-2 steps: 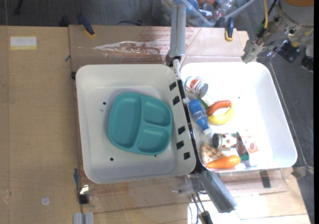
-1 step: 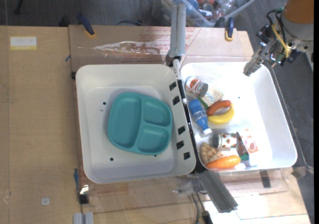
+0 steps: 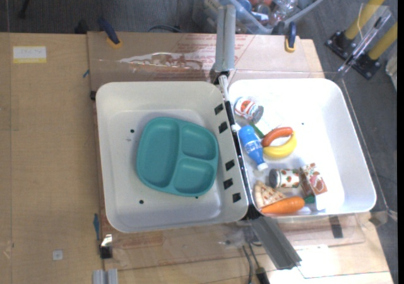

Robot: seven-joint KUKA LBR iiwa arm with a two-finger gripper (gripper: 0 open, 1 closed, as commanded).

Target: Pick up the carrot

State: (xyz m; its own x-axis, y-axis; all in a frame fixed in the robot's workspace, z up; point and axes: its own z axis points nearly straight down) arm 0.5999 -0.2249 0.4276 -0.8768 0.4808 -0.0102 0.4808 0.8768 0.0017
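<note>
Carrot (image 3: pixel 283 206) lies at the right bin's (image 3: pixel 353 150) near edge, touching a pizza slice (image 3: pixel 267 194); pincer state unknowable.

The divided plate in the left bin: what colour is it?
Teal, plain with no pattern. The divided plate shows best in the camera view, lying in the left bin.

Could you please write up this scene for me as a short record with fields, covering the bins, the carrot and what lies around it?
left bin: holds a teal divided plate, lying flat
right bin: holds the toy food and small containers
carrot: orange, lying on its side near the right bin's front wall
carrot's neighbours: pizza slice touching it at the left; small boxed item just behind it
mid bin: blue bottle, banana with a red-orange piece on it
task status: carrot not yet picked up
</note>
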